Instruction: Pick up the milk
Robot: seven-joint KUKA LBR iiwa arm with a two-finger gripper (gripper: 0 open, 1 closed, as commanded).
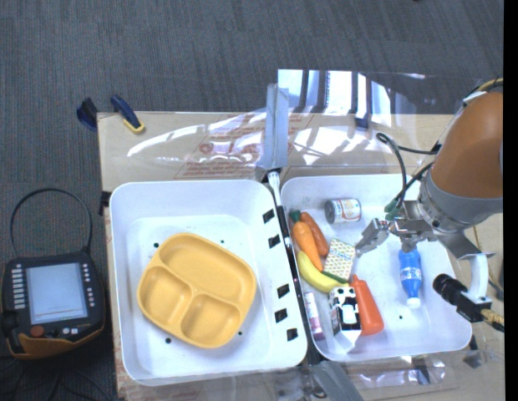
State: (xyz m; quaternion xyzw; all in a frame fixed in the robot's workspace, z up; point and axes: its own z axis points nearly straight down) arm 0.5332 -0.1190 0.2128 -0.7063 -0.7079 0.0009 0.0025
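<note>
The metal two-finger claw [384,234] hangs spread and holding nothing at mid-right of the frame, above the right white plastic bin [443,328], with the blue plastic bottle [410,274] just right of it and the small black-and-white milk carton [346,309] lower left, beside the orange bottle [368,306].

We see dark grey carpet [159,40] around a pale wooden worktop [184,144], bright window glare across its far edge, and a control pad [50,295] on the floor.
</note>
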